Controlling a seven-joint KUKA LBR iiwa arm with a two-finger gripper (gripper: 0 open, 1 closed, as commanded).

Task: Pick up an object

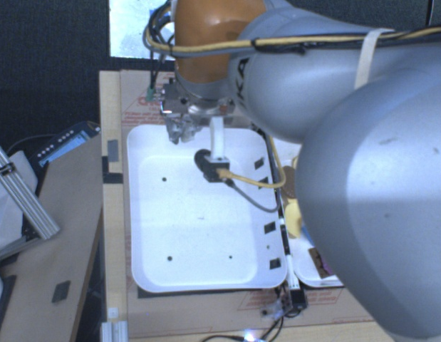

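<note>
My gripper (182,130) hangs over the far edge of the left white bin (156,262), just below the orange band of the wrist (213,27). A white bar and a black fitting with a yellow cable (211,165) hang beside it over the bin floor. I see nothing held in it. The arm hides most of the right bin (314,279). At that bin's left side a yellow object (293,216) peeks out, and a small brownish item (319,263) lies near its front edge.
The large grey arm link (362,155) covers the right half of the view. A black divider strip with clips (280,226) runs between the bins. A slanted metal rail (21,198) and a dark device (63,142) sit off the bench to the left.
</note>
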